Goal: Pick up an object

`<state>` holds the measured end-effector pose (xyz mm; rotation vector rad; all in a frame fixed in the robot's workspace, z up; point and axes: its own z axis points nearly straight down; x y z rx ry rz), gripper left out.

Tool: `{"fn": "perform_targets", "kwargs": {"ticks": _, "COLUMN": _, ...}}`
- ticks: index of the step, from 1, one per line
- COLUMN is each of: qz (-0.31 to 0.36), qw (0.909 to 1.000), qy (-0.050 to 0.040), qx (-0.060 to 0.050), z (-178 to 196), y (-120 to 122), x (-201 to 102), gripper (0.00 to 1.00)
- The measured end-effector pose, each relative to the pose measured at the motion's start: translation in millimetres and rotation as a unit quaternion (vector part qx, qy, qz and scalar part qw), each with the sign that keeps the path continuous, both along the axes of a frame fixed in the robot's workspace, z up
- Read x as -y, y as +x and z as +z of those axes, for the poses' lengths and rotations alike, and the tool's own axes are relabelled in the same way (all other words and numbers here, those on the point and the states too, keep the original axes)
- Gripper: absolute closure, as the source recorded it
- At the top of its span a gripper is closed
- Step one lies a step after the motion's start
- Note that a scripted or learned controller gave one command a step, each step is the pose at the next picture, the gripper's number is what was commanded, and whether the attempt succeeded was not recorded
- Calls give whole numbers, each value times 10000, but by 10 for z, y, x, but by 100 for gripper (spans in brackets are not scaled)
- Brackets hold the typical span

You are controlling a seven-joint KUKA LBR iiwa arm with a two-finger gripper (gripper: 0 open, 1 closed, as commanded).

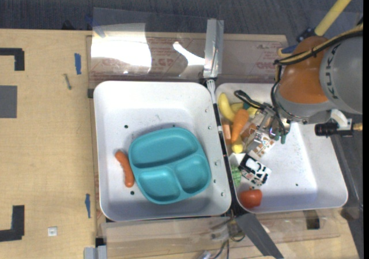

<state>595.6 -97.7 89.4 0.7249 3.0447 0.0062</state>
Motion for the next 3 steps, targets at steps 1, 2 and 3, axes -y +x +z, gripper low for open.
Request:
{"fn": "perform_targets", "kwargs": {"ticks": 1, "qz": -282, "qw": 9995, "qy": -48, "qx": 144, "z": 44, "y": -732, "x": 119, "gripper": 0}}
{"fn": "perform_targets", "kwargs": {"ticks": 2, "qz": -616, "qw": 9981, "qy": -24, "qx": 47, "z": 17, "y": -896, "x": -2, "gripper": 0}}
{"fn": "perform_targets", "kwargs": {"ticks": 3, "qz": -847, "qw": 9964, "qy": -13, "qx": 77, "z": 20, "y": -1076, "x": -17, "gripper": 0}}
